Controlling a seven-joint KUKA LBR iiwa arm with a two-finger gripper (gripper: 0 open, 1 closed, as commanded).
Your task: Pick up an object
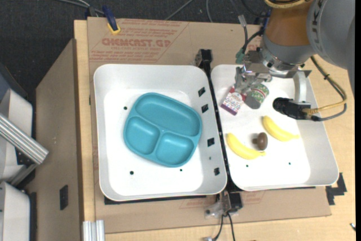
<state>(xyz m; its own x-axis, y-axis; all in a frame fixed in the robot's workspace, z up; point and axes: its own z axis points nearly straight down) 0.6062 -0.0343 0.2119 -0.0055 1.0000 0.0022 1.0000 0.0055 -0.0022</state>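
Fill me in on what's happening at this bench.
The arm reaches into the right bin, its gripper low over a small can and a purple packet. Two bananas and a brown lump lie nearby. A blue plate sits in the left bin.

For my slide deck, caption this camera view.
Gripper low over a can in the right bin, beside two bananas; blue tray left.

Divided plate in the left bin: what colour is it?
Teal-blue divided plastic plate, plain, seen clearly in the camera view.
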